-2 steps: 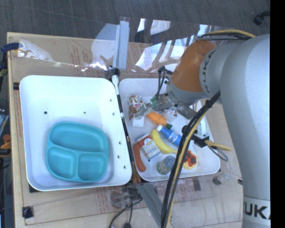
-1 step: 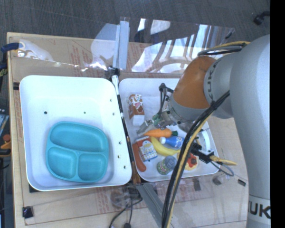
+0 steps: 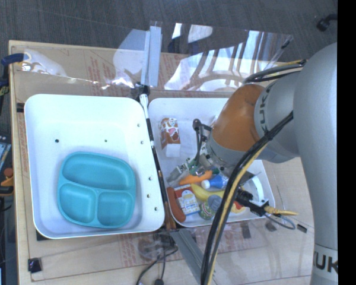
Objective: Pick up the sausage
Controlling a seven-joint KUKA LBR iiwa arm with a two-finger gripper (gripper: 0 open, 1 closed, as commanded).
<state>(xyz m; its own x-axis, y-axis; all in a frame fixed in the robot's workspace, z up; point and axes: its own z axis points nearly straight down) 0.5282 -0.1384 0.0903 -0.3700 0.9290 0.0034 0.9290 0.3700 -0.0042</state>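
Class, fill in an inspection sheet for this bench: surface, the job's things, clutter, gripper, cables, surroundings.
Surface: two white bins, left bin and right bin, side by side on the bench.
Job's things: sausage at the right bin's near left edge.
Clutter: blue divided tray in left bin; carton, yellow bottle among items in right bin.
Gripper: low over right bin's pile, hidden by the wrist.
Cables: black cables along the arm.
Surroundings: dark floor.
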